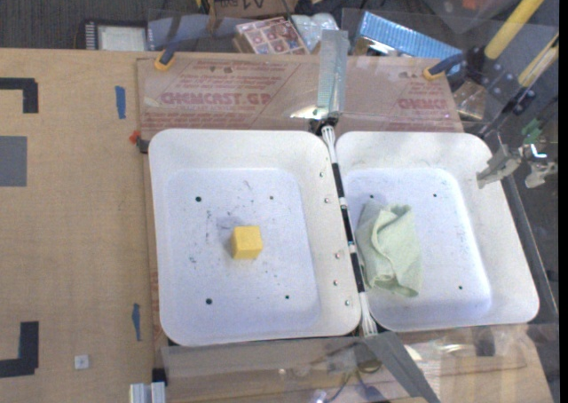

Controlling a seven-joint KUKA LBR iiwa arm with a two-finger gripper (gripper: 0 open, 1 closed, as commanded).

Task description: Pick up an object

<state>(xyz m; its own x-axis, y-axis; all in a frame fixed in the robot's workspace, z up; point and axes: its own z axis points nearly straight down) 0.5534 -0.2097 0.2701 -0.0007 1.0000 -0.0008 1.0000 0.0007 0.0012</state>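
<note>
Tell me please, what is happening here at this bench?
A robot arm is set up to pick an object from two white bins, and nothing has been picked up yet. A yellow block lies in the left bin. A crumpled pale green cloth lies in the right bin, close to its left wall. The hand is at the right edge of the scene, just outside the right bin, holding nothing that I can see.

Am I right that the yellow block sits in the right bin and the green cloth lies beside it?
Not quite: the camera view shows the yellow block in the left bin. The green cloth lies in the right bin.
</note>
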